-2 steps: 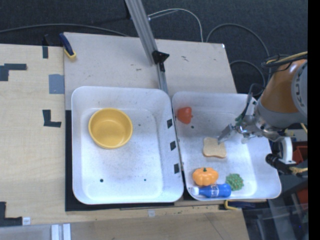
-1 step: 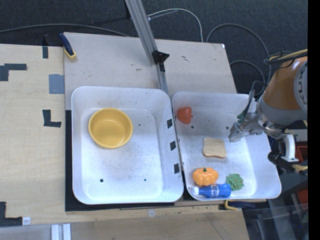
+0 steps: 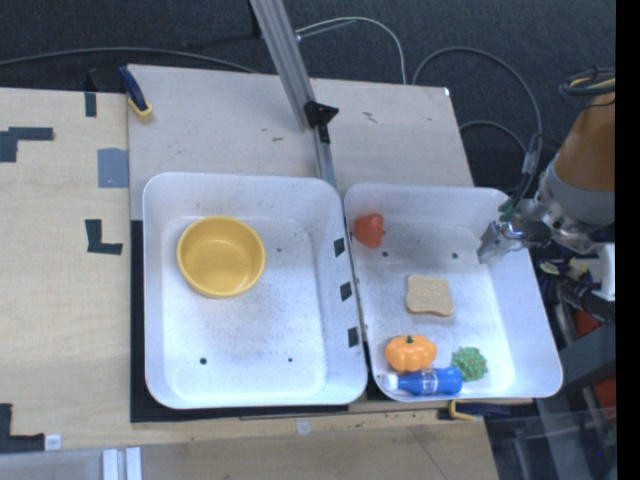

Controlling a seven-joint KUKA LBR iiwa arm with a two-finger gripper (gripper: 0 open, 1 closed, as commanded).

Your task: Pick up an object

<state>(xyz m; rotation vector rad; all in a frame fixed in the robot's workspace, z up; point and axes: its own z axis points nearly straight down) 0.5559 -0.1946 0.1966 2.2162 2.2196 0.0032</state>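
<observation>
A pale wooden tabletop point(image 3: 60, 268) carries two shallow white bins side by side, with dark carpeted floor point(image 3: 120, 13) and loose black cables point(image 3: 470, 58) behind it. Dark tape marks and a grey patch sit on the wood at the left. A slanted metal pole point(image 3: 285, 53) runs down to the seam between the bins. The left bin point(image 3: 160, 368) holds a yellow bowl point(image 3: 221, 256). The right bin point(image 3: 530, 358) holds a red tomato point(image 3: 369, 229) near its upper left corner, a slice of bread point(image 3: 429, 296) in the middle, and along the front wall an orange pumpkin point(image 3: 410, 352), a blue bottle point(image 3: 428, 381) and a green broccoli piece point(image 3: 469, 363) close together. The hand point(image 3: 492, 245) hangs over the right bin's upper right edge, well apart from the objects; whether it is wide or narrow I cannot tell.
</observation>
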